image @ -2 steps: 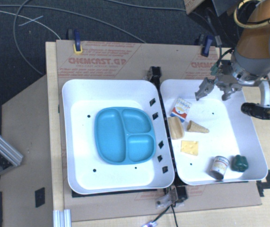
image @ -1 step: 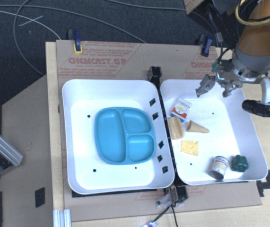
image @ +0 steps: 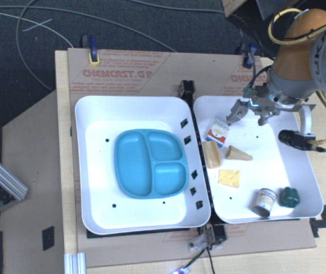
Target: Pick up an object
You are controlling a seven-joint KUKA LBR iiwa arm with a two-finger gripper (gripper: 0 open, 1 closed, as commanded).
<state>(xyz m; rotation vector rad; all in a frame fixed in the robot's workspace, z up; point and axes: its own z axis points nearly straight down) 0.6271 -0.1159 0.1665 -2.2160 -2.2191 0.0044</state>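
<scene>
The hand [image: 253, 108] hangs spread open and empty over the right bin [image: 300, 170], and the closest grab looks like the small red-and-white packet [image: 217, 132] just beside its near finger, probably light and crinkly, so pinch it across the narrow sides.

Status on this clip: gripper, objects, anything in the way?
Gripper open, holding nothing, over right bin near its back. Small carton nearest the fingers, not gripped. Wedge, can lie apart; nothing blocking.

Arm [image: 311, 44] cut off at right edge
</scene>
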